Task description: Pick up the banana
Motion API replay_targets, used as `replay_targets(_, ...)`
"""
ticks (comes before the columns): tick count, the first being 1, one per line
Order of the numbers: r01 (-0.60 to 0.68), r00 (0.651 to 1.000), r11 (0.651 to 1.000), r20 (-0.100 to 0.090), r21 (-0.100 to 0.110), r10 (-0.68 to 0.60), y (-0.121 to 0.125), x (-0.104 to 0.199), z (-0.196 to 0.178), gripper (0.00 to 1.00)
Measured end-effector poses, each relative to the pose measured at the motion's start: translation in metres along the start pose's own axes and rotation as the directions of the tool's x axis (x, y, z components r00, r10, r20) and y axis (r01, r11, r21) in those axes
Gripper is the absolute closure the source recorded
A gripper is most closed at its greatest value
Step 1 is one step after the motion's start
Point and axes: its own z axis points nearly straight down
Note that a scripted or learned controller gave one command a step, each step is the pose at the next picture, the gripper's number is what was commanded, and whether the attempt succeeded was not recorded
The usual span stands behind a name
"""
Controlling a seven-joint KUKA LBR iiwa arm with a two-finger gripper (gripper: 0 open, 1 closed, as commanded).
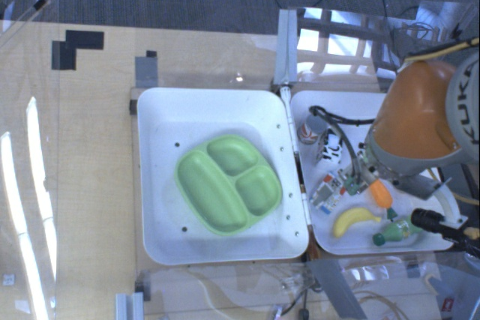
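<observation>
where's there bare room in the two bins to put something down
Left bin: a bare white band runs all round the green divided plate, widest along the far wall and the left side. Right bin: crowded. The banana, an orange piece, a green bottle and small items sit close together under the arm, leaving little free floor.

High fixed camera, slanting down over both bins (217, 105).

Pale wooden bench (90, 161) on my feed, two shallow white plastic bins side by side on it, left bin (157, 236), right bin (322, 236), black L-shaped patch (75, 47) at its far left.
</observation>
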Motion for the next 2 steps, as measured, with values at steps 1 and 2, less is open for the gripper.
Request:
replay_targets(1,-0.249,0.968,0.968,0.001,-0.002,0.249,-0.010,-0.038,-0.001,0.00)
replay_targets(2,-0.154,0.988,0.988,0.000,0.000,0.154,0.010,0.015,0.000,0.00)
